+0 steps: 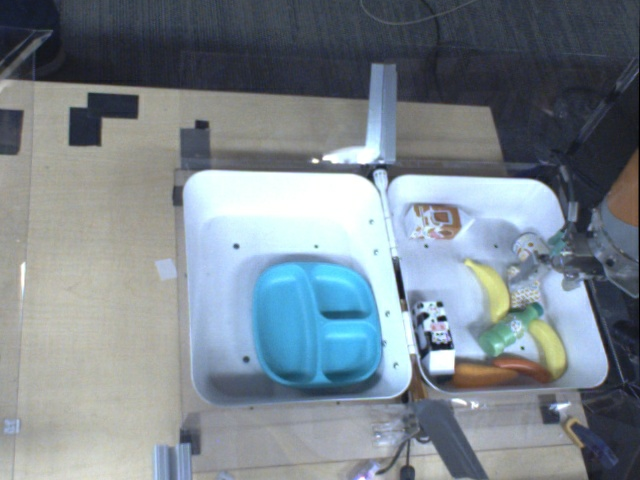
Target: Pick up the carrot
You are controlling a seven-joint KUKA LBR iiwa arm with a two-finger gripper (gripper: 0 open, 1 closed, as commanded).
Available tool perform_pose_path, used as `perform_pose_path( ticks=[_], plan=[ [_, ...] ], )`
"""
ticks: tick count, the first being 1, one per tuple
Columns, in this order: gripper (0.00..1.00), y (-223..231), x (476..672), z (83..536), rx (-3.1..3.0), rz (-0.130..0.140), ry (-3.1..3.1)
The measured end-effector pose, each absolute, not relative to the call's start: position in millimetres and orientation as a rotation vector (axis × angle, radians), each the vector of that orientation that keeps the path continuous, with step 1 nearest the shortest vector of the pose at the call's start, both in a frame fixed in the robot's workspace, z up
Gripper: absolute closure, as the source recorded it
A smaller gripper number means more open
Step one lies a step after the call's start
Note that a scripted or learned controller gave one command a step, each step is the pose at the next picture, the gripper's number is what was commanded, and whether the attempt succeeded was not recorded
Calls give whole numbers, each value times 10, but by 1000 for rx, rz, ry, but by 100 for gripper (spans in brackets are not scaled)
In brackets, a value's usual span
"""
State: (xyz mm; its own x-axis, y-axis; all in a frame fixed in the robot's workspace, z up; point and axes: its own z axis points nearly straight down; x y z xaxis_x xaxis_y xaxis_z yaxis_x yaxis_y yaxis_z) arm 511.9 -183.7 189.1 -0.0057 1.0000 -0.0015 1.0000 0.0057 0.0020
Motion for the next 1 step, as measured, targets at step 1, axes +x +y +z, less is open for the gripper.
perform_pose_path(
  ticks=[1],
  plan=[
    [0, -1714, 5002, 2231, 2516, 5, 1874]
  ],
)
